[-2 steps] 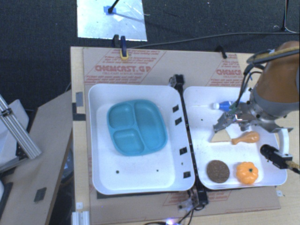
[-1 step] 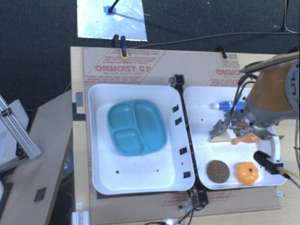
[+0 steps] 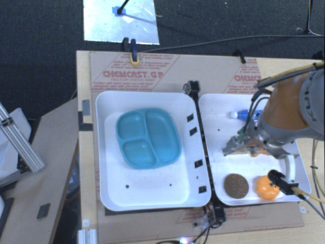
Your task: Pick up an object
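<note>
End effector point(image 3: 234, 145) sits low in the right bin point(image 3: 216, 105), centre-right of frame, probably lining up a grab; can't tell its state. Brown disc point(image 3: 236, 185) and orange fruit point(image 3: 267, 187) wait lower right.

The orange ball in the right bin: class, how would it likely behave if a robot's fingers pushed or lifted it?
The orange ball looks round, so a sideways push would probably send it rolling. It sits near the bin's front wall, which may stop it quickly. Its surface looks smooth, so it could slip from a loose pinch. Its weight cannot be judged from the view.
</note>
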